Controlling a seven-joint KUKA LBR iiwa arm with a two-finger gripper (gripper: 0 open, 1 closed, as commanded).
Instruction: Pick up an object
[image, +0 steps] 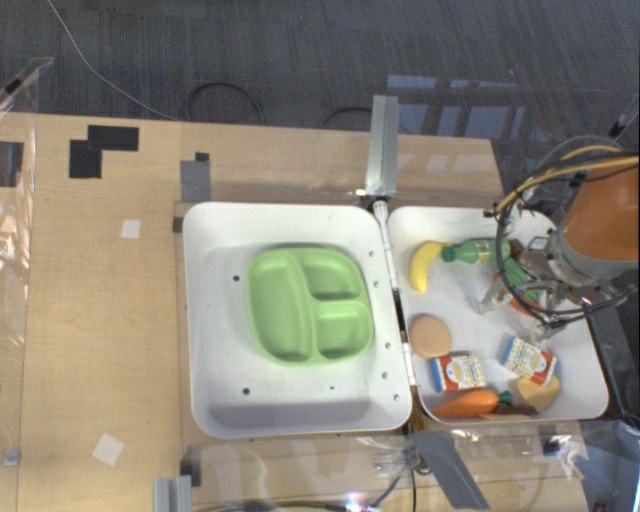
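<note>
Objects for picking all sit in the right bin (598, 385). Banana (424, 264) lies near the bin's upper left, curved, w/ a green-capped bottle (472, 251) just beside it on the right, lying on its side. Below the banana, a round tan piece (431, 335), bun- or cookie-like, close to the divider btwn bins. Below that, a small red-and-white carton (459, 372), and under it an orange carrot (467, 403) along the bin's bottom edge. To the right, a second small carton (528, 357), blue/white/orange, tilted, w/ a tan wedge (539, 393) just beside its lower corner. Dark item next to the carrot's right end; can't tell what it is.

Arm (601, 221) comes in from the right, orange band over the bin's upper right area, cables looping around the wrist. Gripper (521, 296) hangs over the right half of that bin, btwn the bottle and the tilted carton. Fingers point down into clutter and cable; can't tell how far apart they are, and can't tell whether anything sits btwn them. Something green shows near the wrist, too hidden to identify.

Left bin (205, 300) holds a green divided tray (308, 305), three compartments, roughly centred. Both bins rest side by side on a light wood bench (90, 330).
</note>
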